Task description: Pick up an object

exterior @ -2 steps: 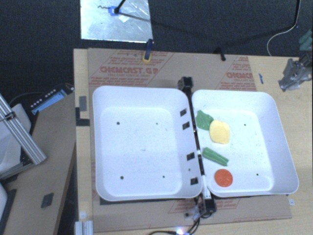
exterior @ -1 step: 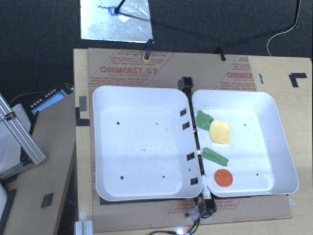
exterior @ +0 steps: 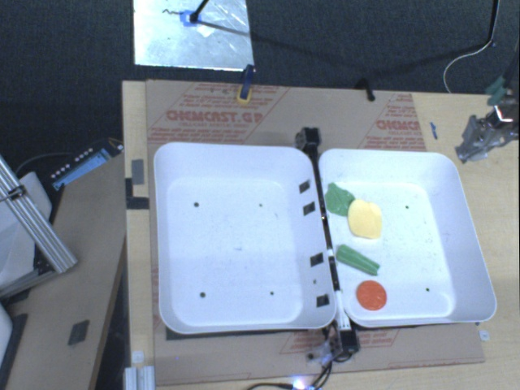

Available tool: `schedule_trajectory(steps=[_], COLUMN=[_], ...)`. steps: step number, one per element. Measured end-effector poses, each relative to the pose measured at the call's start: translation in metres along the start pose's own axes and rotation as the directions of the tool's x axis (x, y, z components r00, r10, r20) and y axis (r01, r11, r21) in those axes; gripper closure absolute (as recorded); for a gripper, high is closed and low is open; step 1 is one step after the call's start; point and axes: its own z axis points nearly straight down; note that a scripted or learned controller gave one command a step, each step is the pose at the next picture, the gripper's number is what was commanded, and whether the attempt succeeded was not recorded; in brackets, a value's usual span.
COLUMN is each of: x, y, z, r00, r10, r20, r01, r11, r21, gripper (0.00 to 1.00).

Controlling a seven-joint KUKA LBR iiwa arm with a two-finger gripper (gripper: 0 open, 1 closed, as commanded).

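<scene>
Both bins look like smooth white plastic, slight sheen: left bin (exterior: 236, 242), right bin (exterior: 422, 242). Counter (exterior: 138, 299) is pale matt wood-look board, with a printed brown paper-faced sheet (exterior: 215, 114) under the bins. Yellow piece (exterior: 365, 218), orange disc (exterior: 372, 296), green pieces (exterior: 357, 259) look smooth, matt plastic. Shiny foil-like metal sheet (exterior: 192, 23) up top. End effector (exterior: 486, 136) is dull grey metal.

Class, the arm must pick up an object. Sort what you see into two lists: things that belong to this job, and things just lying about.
Job:
two-finger gripper
round orange disc
yellow rounded lump
long green pod
green leafy piece
right white bin

Lying about:
left white bin
shiny foil sheet
yellow clip
</scene>
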Motion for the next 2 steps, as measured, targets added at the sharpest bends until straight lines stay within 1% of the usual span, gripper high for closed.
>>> schedule_trajectory(steps=[1,2], x=[0.032,0.053], y=[-0.029,-0.028], z=[-0.06,-0.073], r00=[1.0,1.0], r10=[0.006,0.008], r20=[0.002,0.002], r01=[-0.006,-0.008], r11=[1.0,1.0], r21=[-0.012,-0.007], gripper=[1.0,1.0])
